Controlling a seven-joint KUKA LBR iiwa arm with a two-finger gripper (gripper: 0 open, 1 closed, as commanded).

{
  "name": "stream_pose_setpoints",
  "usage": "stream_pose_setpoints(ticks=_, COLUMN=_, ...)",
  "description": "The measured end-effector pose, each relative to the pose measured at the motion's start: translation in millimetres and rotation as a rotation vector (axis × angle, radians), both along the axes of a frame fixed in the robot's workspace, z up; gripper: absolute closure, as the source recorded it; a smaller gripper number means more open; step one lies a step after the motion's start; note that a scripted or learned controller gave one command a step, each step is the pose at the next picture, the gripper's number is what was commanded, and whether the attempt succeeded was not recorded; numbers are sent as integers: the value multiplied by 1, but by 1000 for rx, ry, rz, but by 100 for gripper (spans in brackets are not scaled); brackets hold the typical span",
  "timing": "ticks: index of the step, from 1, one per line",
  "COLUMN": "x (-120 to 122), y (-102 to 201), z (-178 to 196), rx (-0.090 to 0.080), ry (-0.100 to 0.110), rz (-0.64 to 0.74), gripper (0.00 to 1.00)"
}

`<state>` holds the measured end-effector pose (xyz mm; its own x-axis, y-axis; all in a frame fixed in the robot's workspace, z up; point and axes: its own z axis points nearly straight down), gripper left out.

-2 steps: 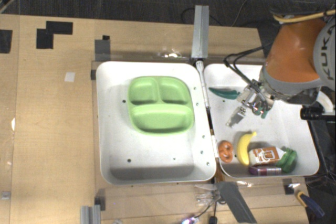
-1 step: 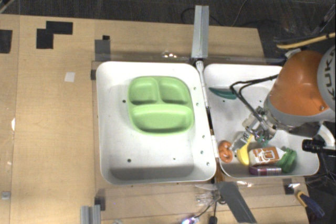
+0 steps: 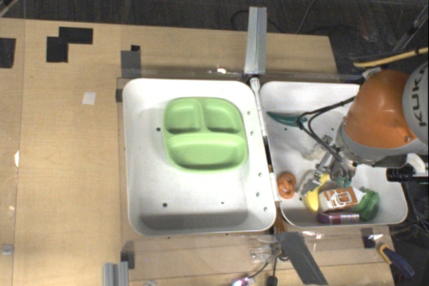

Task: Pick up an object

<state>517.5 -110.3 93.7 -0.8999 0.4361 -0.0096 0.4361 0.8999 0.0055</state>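
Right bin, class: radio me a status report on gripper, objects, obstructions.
Gripper low in right bin, over the pile. Yellow item, carton, orange ball crowded together. Nothing seen held. Green tray in left bin.

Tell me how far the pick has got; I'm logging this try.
Done: the gripper is down in the right bin, among the yellow item, the orange ball and the brown packet. In hand: nothing visibly gripped. Left: grasp one and lift it.
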Motion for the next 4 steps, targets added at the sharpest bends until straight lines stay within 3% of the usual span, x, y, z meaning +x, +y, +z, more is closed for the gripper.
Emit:
stream_pose_setpoints(ticks=1, x=2, y=1, z=12, rx=2, ry=-3, rz=0, gripper=100)
stream_pose_setpoints(ticks=2, x=33, y=6, z=26, rx=0, ry=3, rz=-132, gripper=100)
stream_pose_setpoints(ticks=3, x=10, y=24, z=18, rx=2, ry=6, rz=-296, gripper=100)
stream_pose_setpoints(ticks=4, x=100, y=13, z=23, rx=0, ry=1, rz=-126, gripper=100)
